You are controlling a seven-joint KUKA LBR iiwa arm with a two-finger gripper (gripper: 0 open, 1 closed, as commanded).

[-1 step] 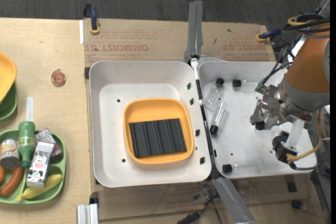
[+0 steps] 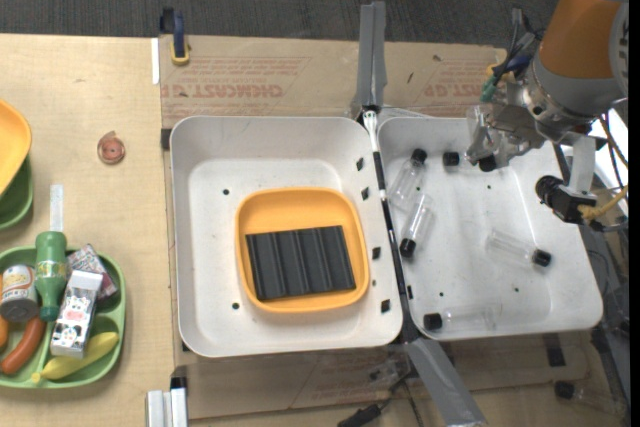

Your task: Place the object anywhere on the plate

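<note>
An orange square plate (image 2: 298, 201) lies in the middle of the left white bin (image 2: 200, 215). A black ribbed rectangular object (image 2: 300, 262) lies flat on the plate and covers most of its floor. My gripper (image 2: 483, 153) hangs over the back right part of the right bin (image 2: 570, 305), well apart from the plate and the black object. I see nothing held in it. The wrist with its orange band (image 2: 590, 15) rises toward the upper right.
Several clear tubes with black caps lie in the right bin, such as one (image 2: 405, 183) by its left wall and one (image 2: 515, 250) at right. On the bench at far left stand a green tray of toy food (image 2: 110, 335) and a yellow bowl (image 2: 12, 150).
</note>
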